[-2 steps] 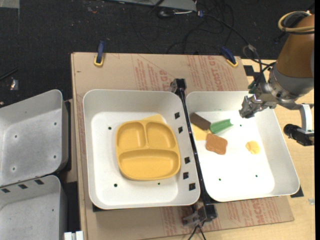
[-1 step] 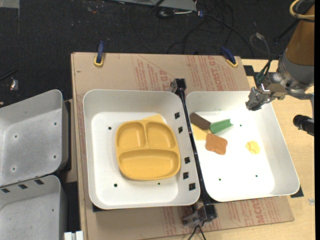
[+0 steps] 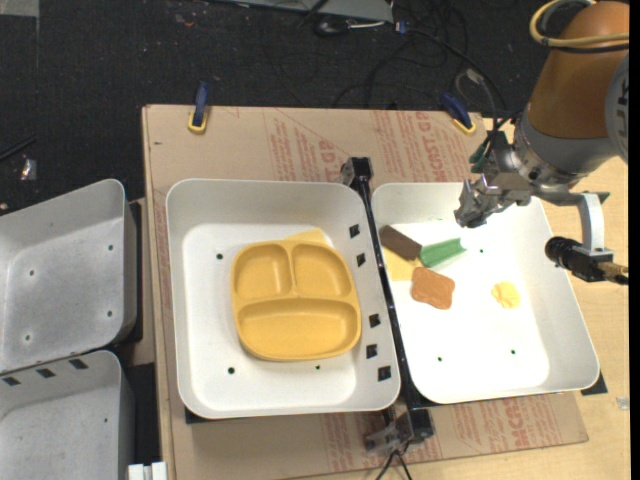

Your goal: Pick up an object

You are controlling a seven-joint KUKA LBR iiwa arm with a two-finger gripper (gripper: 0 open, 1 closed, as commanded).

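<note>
The gripper (image 3: 472, 213) hangs over the back of the right bin (image 3: 560, 363), at about 11 o'clock from that bin's middle, and nothing shows between its tips; whether it is released or clenched I cannot tell from this slant. The nearest candidates lie just down-left of it, toward 7 o'clock: a green piece (image 3: 441, 252), with a brown block (image 3: 401, 241) touching or nearly touching its left end, and an orange piece (image 3: 433, 288) just below them. A small yellow piece (image 3: 506, 294) sits alone at 5 o'clock from the gripper, well apart from the rest. To do this step well, I would judge the yellow piece the cleaner target, since no neighbour can be nudged or pinched along with it. If the green piece is chosen, close across its narrow width, away from the brown block. The left bin (image 3: 190, 268) holds a yellow tray (image 3: 296, 301).
</note>
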